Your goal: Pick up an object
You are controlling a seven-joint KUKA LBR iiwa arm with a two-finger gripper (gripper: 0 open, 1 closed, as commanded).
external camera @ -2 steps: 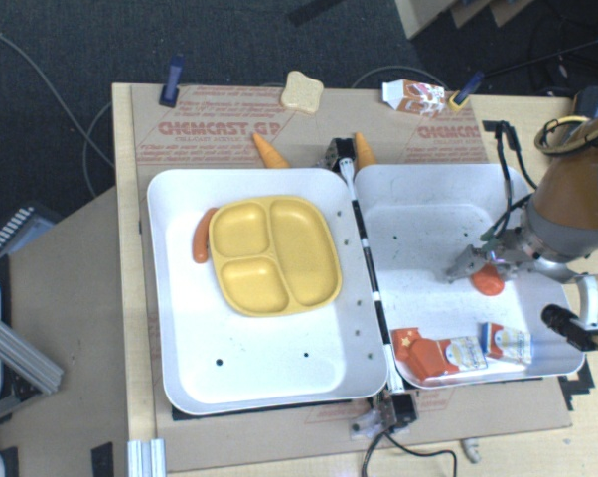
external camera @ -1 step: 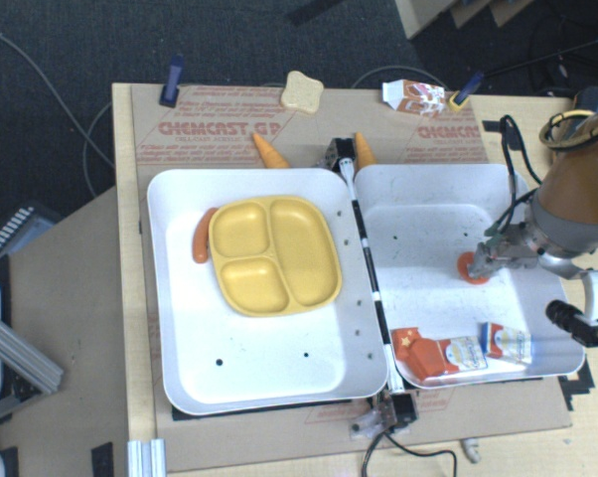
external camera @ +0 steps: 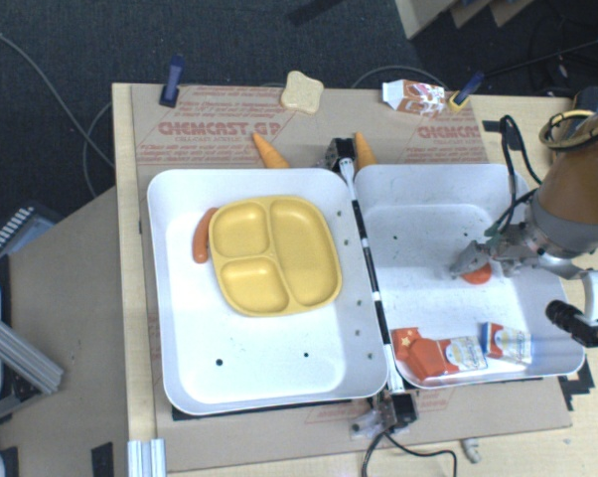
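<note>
Nearest the camera, at about 5 o'clock in the view, a red and white packet (external camera: 458, 354) lies flat along the near wall of the right bin (external camera: 418, 207). It touches nothing but the bin floor and rim.

Further in, at about 3 o'clock, the claw (external camera: 475, 262) hangs low over the middle of the right bin, carried by the grey arm (external camera: 567, 217) reaching in from the right. A small orange-red object (external camera: 478, 275) sits on the bin floor directly at the claw tip, partly covered by it. Whether the claw is spread or closed cannot be told from this angle, and no object is seen between its fingers. No grasp can be confirmed.

In the left bin (external camera: 180, 296), a yellow divided plate (external camera: 274, 254) rests at the centre, with a red sausage-shaped piece (external camera: 202, 238) just beside its 9 o'clock edge.

At 12 o'clock, on the brown surface (external camera: 220, 127) beyond the bins, lie a carrot piece (external camera: 269, 152), a slice of bread (external camera: 302, 91) and a small wrapper (external camera: 415, 95).

Judged step: the descent onto the orange-red object, at or just before closing. The next move calls for a firm closure centred on the object, then a straight vertical lift. The object is small and low, so it may slip out sideways.
</note>
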